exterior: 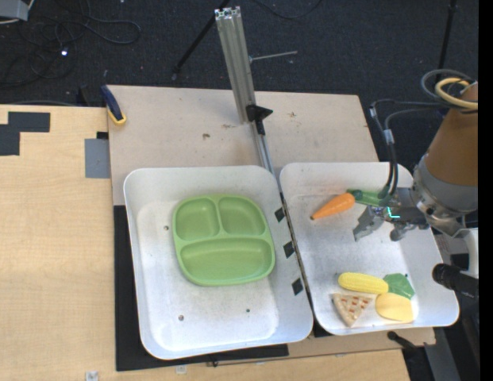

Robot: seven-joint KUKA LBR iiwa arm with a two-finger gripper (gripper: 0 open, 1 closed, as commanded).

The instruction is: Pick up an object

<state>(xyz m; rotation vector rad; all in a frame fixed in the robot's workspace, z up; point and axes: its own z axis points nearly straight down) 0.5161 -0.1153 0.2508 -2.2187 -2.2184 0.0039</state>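
In the right bin (437, 252), an orange toy carrot (333, 205) with a green top lies near the back left. My gripper (383, 228) hangs over the bin's middle right, just right of and below the carrot's green end. Its two grey fingers (363, 227) stand apart with bare bin floor between them, so it is open and holds nothing. At the bin's front lie a yellow corn cob (362, 282), a pizza slice (351, 308), a yellow rounded piece (395, 308) and a small green piece (402, 283).
The left bin (151, 292) holds a green divided plate (224, 239). A metal post (236, 62) stands behind the bins. The arm's orange band (456, 145) rises at the right edge, above the right bin.
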